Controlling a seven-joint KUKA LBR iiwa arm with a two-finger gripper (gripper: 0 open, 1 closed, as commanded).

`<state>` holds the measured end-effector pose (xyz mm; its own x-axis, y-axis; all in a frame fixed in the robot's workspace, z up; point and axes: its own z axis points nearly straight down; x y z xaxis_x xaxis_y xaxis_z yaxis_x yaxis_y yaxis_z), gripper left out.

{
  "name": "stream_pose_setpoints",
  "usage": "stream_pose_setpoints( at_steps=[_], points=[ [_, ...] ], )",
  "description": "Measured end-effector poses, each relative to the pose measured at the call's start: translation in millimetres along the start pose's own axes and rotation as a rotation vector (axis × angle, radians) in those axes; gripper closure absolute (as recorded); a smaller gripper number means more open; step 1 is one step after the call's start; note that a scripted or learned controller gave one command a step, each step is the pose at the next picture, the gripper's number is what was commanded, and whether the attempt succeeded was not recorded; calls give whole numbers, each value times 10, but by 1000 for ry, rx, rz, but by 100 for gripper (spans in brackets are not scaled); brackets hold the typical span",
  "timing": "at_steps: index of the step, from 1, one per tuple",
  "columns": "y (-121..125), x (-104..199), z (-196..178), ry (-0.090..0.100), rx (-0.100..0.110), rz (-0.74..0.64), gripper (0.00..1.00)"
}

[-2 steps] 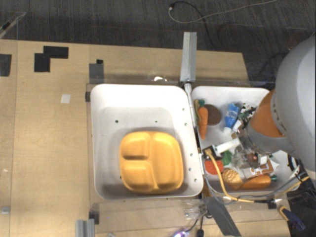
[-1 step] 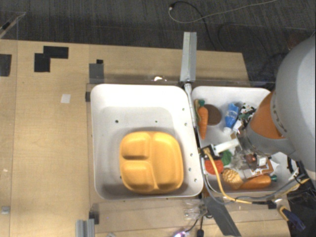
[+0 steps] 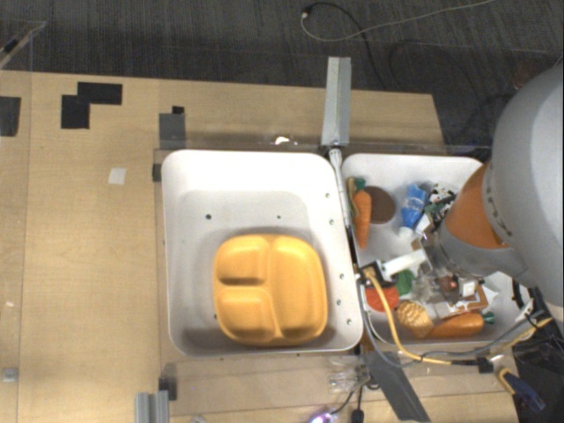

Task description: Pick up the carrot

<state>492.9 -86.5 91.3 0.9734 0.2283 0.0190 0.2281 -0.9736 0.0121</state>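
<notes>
The carrot point(image 3: 362, 216) lies lengthwise against the left wall of the right bin point(image 3: 401, 159), leafy end toward the far side, just beside a brown disc point(image 3: 382, 204) and well clear of the jumble of toys nearer the front. The gripper point(image 3: 429, 276) hangs low over that jumble, to the right of the carrot and nearer than it, and whether it is clenched or released I cannot tell. The left bin point(image 3: 185, 183) holds a yellow tray point(image 3: 269, 287), likely a drop spot, so the carrot awaits a reach leftward.
</notes>
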Motion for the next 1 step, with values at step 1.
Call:
stream_pose_setpoints(
  at_steps=[1],
  points=[
    [13, 4, 0, 0, 4, 23, 100]
  ],
)
